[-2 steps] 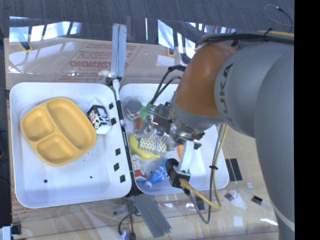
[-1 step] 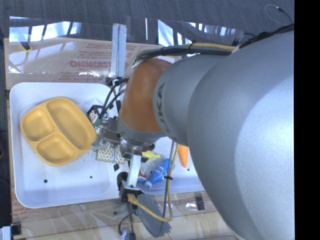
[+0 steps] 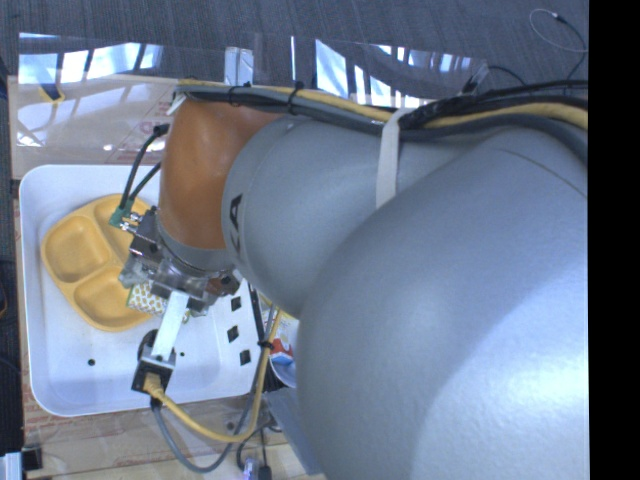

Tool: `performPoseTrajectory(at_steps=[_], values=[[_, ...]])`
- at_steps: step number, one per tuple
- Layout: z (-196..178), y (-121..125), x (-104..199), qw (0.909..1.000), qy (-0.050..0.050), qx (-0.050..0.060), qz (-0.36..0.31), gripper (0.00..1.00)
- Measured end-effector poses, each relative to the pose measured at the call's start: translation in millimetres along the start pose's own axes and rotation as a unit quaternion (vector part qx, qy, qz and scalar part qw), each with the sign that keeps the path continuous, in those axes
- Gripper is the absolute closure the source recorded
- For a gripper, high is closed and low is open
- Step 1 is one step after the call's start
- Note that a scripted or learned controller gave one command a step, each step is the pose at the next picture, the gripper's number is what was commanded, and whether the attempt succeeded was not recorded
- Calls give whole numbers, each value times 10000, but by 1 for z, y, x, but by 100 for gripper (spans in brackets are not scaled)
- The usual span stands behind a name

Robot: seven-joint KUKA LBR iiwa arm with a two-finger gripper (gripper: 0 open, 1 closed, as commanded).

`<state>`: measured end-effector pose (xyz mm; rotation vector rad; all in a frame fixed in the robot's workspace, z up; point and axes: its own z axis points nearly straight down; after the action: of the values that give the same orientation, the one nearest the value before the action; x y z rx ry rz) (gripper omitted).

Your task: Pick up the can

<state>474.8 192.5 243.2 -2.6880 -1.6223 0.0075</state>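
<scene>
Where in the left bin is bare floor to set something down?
Bare floor lies between the yellow plate and the near rim of the left bin, with a strip by its far-left corner. It is crowded at the plate's right edge, where the gripper hangs; the arm covers the rest.

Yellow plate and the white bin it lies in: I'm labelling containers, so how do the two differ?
Colour: the yellow plate is mustard; the white bin is plain white. Shape: the plate is rounded with compartments; the bin is rectangular with one open floor. Size: the plate is smaller and lies inside the bin, toward the view's left. Both are shallow, open-topped and partly hidden by the arm.
</scene>
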Motion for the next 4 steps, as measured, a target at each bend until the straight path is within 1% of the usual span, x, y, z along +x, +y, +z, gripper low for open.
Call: performPoseTrajectory(at_steps=[1,2,3,4], values=[[-53,-2,28,9934,2,-7,-1144,100],[18,-5,8,9989,-13,7,-470,100],[-47,47,55,9814,3,-10,-1918,100],[-56,46,56,9803,-12,10,-1973,100]])
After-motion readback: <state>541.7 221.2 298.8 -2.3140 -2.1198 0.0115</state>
